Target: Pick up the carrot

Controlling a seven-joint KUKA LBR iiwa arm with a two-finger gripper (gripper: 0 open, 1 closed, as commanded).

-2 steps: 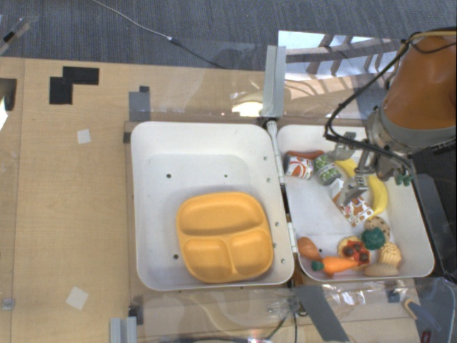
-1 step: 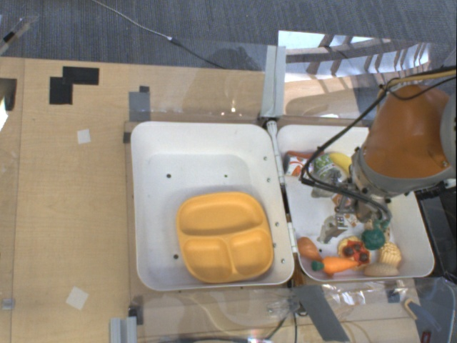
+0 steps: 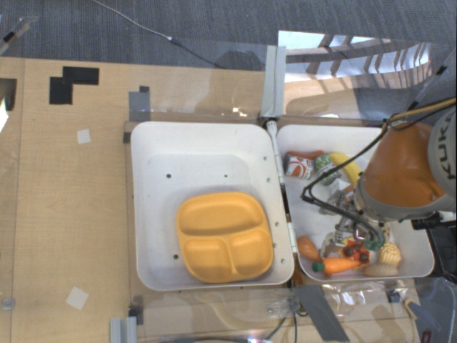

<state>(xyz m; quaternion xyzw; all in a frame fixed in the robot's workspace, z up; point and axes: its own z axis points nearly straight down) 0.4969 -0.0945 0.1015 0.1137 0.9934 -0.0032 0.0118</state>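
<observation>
Currently the arm [image 3: 410,166] is reaching in over the right bin [image 3: 428,263], its orange band hanging above the clutter, and the gripper [image 3: 345,239] is hovering low among the toys near the bin's front wall. Whether the claw is apart or together cannot be told; wrist and cables are masking it.

The carrot [image 3: 340,266] is lying flat against the front wall of the right bin, long axis running left to right, just in front of the claw and slightly toward the bin's left. Nothing is showing between the claw's tips, so it is not being held.

Judgement on handling: likely a light, rigid plastic toy with a smooth, tapering body, so it is apt to slip or squirt out if pinched near the thin end. Best hold is across the thick middle, jaws closing across the short axis.

Neighbours are crowding it: a brownish piece [image 3: 309,248] to its left, a corn cob [image 3: 390,253] to its right, small red bits [image 3: 355,249] touching behind. The yellow tray [image 3: 224,236] is sitting in the left bin [image 3: 153,191], well apart.
</observation>
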